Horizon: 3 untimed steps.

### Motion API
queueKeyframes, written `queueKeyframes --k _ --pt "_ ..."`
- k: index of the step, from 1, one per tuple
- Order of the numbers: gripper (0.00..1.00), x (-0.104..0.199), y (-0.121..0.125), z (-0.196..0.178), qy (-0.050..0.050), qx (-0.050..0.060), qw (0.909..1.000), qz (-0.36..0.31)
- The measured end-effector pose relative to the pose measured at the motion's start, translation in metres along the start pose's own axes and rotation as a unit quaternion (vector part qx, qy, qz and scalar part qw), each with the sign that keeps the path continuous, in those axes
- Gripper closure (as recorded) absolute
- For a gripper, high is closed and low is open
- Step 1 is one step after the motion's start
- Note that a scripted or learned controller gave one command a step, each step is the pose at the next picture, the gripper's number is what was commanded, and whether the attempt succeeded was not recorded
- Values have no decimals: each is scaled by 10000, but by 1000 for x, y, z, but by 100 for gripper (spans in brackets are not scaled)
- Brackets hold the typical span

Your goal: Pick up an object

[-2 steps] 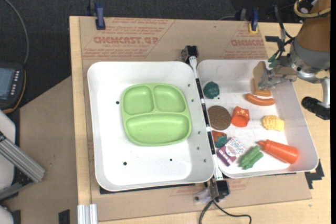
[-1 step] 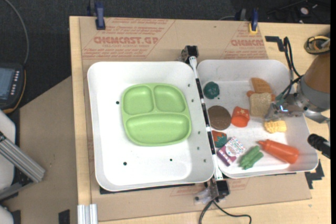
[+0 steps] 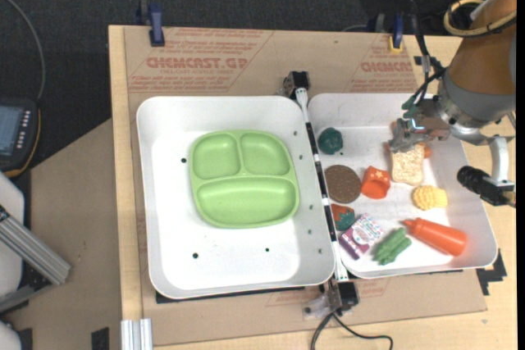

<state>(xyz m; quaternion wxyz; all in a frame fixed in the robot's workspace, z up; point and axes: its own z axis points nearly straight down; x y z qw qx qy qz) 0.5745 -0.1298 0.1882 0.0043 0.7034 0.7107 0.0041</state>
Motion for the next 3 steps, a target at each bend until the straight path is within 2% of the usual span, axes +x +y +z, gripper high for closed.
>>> queueKeyframes --k 1,2,3 --pt "0 -6 -4 6 0 55 10000 47" --pt "0 10 -15 106 12 50 10000 54" --pt "100 8 -14 91 -8 21 10000 51"
